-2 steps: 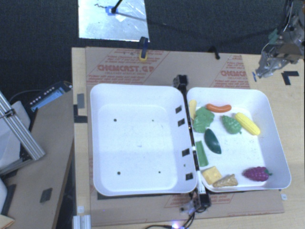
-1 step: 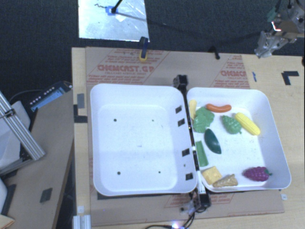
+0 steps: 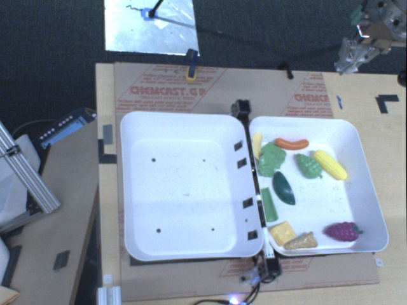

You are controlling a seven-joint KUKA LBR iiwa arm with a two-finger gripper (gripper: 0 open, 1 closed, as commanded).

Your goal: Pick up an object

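The right bin (image 3: 365,164) holds several toy foods: an orange sausage (image 3: 292,143), a yellow corn cob (image 3: 331,164), a green lettuce piece (image 3: 271,158), a green bumpy piece (image 3: 309,166), a dark green avocado shape (image 3: 283,187), a green stick (image 3: 269,204), a yellow cheese block (image 3: 282,232), a tan wedge (image 3: 303,240) and purple grapes (image 3: 341,231). My gripper (image 3: 356,53) hangs high at the top right, well above and behind the right bin, far from every object. Nothing shows between its fingers.
The left bin (image 3: 133,170) stands beside the right one, joined by a black hinge strip (image 3: 248,170). A shiny metal sheet (image 3: 149,18) lies at the back left. A yellow and blue clip (image 3: 191,65) sits on the cardboard behind the bins.
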